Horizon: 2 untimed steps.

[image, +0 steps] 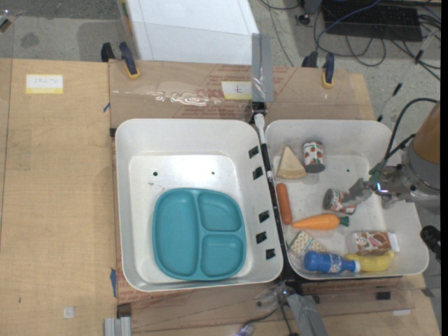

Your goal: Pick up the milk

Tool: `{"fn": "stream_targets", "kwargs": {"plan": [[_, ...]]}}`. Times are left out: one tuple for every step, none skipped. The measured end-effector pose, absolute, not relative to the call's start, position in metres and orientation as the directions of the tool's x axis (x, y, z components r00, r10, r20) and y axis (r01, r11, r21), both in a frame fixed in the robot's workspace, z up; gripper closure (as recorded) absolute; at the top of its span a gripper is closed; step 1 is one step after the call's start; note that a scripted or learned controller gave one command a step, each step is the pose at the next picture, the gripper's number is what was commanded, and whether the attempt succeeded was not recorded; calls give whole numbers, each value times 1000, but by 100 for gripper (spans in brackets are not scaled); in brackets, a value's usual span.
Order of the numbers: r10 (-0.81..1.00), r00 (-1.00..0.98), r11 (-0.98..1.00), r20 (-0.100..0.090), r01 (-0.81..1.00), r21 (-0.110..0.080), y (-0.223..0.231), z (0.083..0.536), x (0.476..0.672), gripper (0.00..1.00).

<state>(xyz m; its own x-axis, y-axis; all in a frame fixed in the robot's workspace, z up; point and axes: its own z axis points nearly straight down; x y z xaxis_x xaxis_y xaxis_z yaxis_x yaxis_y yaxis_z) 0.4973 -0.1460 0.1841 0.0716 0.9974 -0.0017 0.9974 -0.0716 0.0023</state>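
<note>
The milk (372,241) is a small brown-and-white carton lying on its side near the front right of the right bin (350,128). It rests just above a yellow banana (374,262). My gripper (364,187) reaches in from the right and hangs over the bin's middle right, behind and slightly left of the carton. Its tip is beside a small tilted can (339,201). Nothing shows the gripper touching the milk.
The right bin also holds a cheese wedge (290,164), an upright can (313,155), a sausage (283,203), a carrot (318,222), a cracker (302,243) and a blue bottle (327,262). A teal divided plate (199,233) lies in the left bin (133,145).
</note>
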Motion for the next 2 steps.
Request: {"fn": "stream_targets", "kwargs": {"plan": [[993, 115, -115, -1, 993, 2, -143, 125, 467, 0], [982, 187, -187, -2, 982, 4, -163, 93, 538, 0]]}}
